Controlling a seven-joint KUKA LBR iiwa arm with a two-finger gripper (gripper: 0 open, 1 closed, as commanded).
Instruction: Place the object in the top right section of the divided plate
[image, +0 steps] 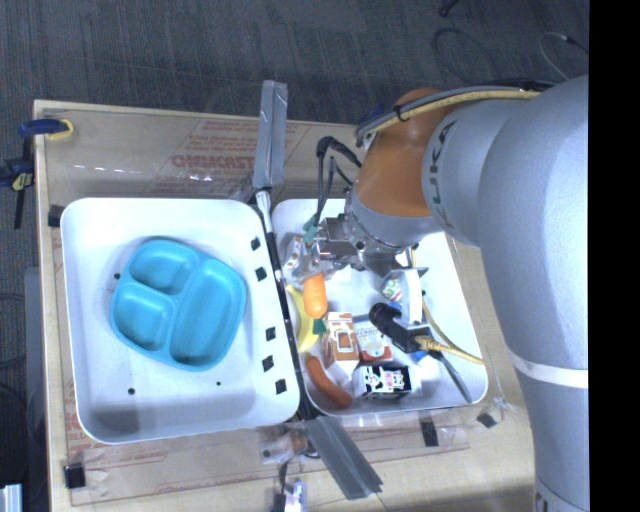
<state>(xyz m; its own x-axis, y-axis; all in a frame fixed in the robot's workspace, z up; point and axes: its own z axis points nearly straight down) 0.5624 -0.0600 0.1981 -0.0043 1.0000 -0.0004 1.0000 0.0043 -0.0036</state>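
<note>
1. Blue and glossy, the divided plate (178, 303) lies in the middle of the left bin (90, 400), its three sections bare.
2. Right of that plate, across the bins' shared wall, the right bin (462, 330) holds a clutter of small things.
3. An orange carrot-like piece (315, 296) lies nearest the plate, just past the dividing wall.
4. Beyond it from the plate sit a small printed carton (343, 340), a black-and-white box (386, 381) and a brown sausage-shaped item (328, 383).
5. The grey arm (520, 200) with its orange band (400, 170) reaches over the right bin; the jaws (312, 250) sit low, just above the carrot piece, well apart from the plate.
6. I cannot tell whether the jaws are wide or closed.
7. Both bins rest on a pale surface (150, 150).
</note>
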